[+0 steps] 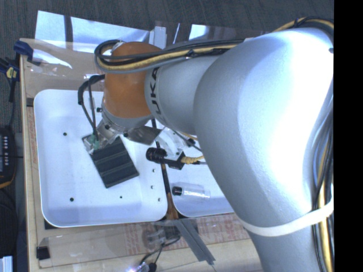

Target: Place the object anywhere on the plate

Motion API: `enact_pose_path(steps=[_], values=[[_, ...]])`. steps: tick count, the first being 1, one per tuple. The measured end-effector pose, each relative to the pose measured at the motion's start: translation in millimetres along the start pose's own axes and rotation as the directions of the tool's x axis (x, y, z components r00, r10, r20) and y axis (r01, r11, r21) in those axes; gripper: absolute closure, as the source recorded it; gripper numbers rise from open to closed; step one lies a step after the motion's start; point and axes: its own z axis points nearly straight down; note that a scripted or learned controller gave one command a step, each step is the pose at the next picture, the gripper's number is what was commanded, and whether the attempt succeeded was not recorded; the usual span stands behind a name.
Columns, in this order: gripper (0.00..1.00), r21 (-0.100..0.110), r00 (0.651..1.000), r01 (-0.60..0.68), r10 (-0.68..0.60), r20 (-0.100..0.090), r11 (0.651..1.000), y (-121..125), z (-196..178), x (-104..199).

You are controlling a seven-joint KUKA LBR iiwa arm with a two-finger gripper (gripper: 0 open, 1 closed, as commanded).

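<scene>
The big grey arm (249, 112) swept in from three o'clock and covered most of the right bin (195, 208), its orange band (127, 86) sitting over the upper part of the left bin (62, 169). Black and yellow cables (170, 52) ran along the top of the arm toward the wrist. Below the orange band, the end effector (110, 154) hung over the middle of the left bin, a dark ribbed block angled toward five o'clock, with a small greenish part at its eleven o'clock corner. Whether it was released or clenched, I could not tell; the angle hid that. Nothing showed between its parts that I could call a held thing.

Over at four o'clock from the end effector, a small clear tube with a dark cap (190, 191) lay flat on the floor of the right bin, near the divide between the two bins, well apart from the end effector. A black knob on a bracket (156, 153) sat just above it, beside the wrist. The wooden table (102, 239) edged the bins at six o'clock.
</scene>
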Motion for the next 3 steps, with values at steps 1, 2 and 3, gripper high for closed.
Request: enact_pose_path(steps=[1,2,3], values=[[1.00,0.002,0.983,-0.185,0.185,-0.001,0.983,82.0,51.2,33.3],[1.00,0.002,0.972,0.233,-0.233,-0.002,0.972,15.7,50.5,30.8],[1.00,0.000,0.996,-0.090,0.090,0.000,0.996,1.6,-27.7,20.4]])
